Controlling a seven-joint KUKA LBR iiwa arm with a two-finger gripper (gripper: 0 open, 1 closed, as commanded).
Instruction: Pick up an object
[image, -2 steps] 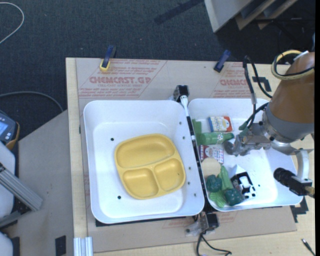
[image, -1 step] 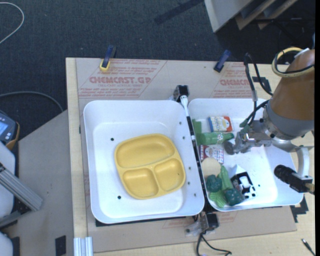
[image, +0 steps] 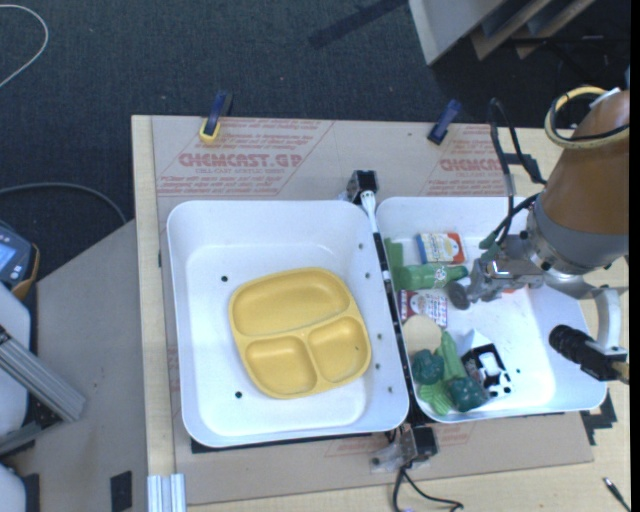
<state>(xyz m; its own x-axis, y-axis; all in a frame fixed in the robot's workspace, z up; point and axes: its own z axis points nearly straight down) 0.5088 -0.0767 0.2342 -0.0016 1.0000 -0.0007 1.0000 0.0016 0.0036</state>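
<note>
1. The arm's gripper (image: 468, 291) hangs over the right bin (image: 530, 335), in the right half of the frame, just above the cluster of small items along that bin's left side. Whether its pincer is apart or together cannot be told from this slant; nothing is visibly held.

2. Candidate objects all sit in the right bin: a green bottle-like item (image: 420, 275) lying flat near the bin's left wall, a small white carton with orange print (image: 440, 246) just above it in the frame, dark green toys (image: 445, 378) at the lower left corner, and a black-and-white piece (image: 490, 365) beside them.

3. The left bin (image: 200, 300) holds a yellow three-compartment tray (image: 298, 330), well apart from the gripper.

4. My judgement: the green bottle-like item or the carton is nearest, so either is the sensible target.

5. To do it well, centre over one item alone, line the pincer across its narrow side, and descend straight down.

6. Risk: the items crowd each other and the bin wall, so a finger may land on a neighbour or pinch two things at once.
</note>
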